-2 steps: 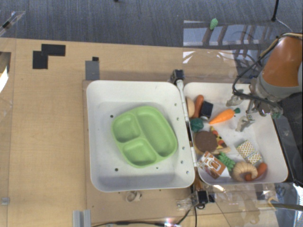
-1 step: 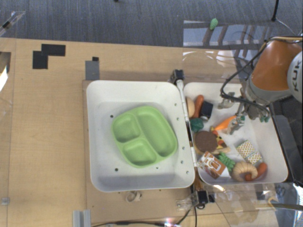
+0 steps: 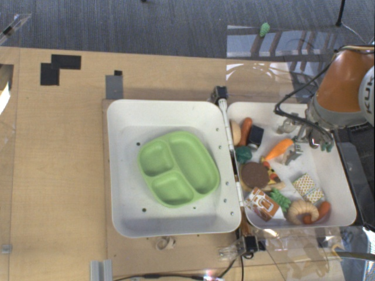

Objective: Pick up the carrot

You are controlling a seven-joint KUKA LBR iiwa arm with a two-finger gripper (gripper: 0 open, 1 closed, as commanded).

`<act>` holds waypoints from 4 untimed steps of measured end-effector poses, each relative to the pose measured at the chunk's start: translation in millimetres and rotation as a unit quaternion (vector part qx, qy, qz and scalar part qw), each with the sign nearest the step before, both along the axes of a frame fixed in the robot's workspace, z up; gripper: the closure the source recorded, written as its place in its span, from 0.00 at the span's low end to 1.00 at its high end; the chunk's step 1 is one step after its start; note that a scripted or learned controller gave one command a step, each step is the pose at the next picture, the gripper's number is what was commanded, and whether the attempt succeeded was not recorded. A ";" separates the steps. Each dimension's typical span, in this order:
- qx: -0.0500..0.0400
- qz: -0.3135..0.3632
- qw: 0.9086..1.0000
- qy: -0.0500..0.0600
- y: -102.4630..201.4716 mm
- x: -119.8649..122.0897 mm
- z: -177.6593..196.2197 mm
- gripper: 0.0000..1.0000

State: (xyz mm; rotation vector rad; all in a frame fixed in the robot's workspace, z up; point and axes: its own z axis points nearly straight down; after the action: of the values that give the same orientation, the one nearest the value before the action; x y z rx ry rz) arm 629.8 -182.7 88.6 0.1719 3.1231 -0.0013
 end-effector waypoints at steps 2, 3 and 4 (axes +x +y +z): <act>0.003 -0.257 0.966 0.002 8.1 24.5 -0.2 0.00; 0.004 -0.324 0.946 0.001 33.5 4.8 -0.5 0.00; 0.004 -0.321 0.947 -0.006 34.2 9.0 14.4 1.00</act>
State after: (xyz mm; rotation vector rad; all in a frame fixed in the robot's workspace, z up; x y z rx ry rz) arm 638.8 -148.6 103.0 1.1609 2.8942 0.0068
